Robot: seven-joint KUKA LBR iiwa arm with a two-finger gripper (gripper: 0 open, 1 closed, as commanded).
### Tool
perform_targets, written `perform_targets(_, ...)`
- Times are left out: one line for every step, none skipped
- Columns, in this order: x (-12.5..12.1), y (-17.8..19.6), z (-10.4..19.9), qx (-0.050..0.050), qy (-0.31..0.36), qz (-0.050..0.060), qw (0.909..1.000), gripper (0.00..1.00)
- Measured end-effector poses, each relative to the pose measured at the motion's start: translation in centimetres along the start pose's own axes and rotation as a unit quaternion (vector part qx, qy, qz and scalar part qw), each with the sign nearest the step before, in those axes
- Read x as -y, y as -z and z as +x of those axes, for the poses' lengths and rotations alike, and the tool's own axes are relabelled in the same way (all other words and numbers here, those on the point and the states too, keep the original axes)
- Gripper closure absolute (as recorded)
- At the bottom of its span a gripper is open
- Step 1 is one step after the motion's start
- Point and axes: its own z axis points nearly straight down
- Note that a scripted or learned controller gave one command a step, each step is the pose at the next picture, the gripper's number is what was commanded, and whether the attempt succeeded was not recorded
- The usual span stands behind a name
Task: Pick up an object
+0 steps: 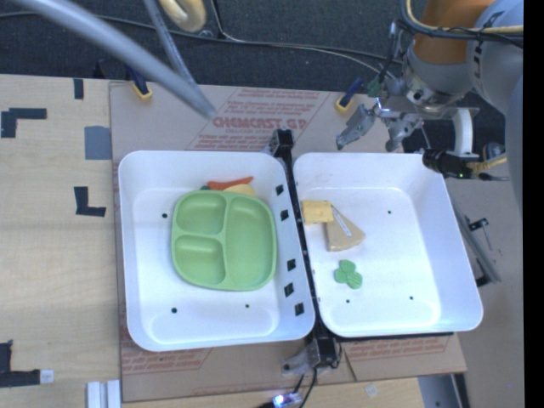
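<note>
My gripper (374, 134) hangs above the far edge of the right bin (425, 228), its two fingers spread open with nothing between them. Below it in the right bin lie a yellow block (316, 212), a tan wedge (344, 233) touching it, and a small green leafy piece (347, 274) nearer the front. The left bin (144, 313) holds a green divided tray (224, 239). An orange piece (229, 182) and a pale yellow piece (240, 189) poke out from behind the tray's far edge.
A black divider (291, 228) with clips joins the two bins. Both bins rest on a cardboard sheet (255, 117) on the wooden bench. Yellow clamps (140, 89) hold the sheet's far corners. A grey pole (110, 36) slants across the upper left.
</note>
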Motion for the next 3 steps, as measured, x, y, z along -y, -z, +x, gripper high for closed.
perform_targets(-0.2,0.9,0.0,0.001,0.001,-0.007,1.0000,0.00)
perform_targets(0.2,-5.5,-0.1,0.001,0.001,-0.004,1.0000,0.00)
perform_targets(-0.1,-11.9,-0.3,0.002,0.001,-0.004,1.0000,0.00)
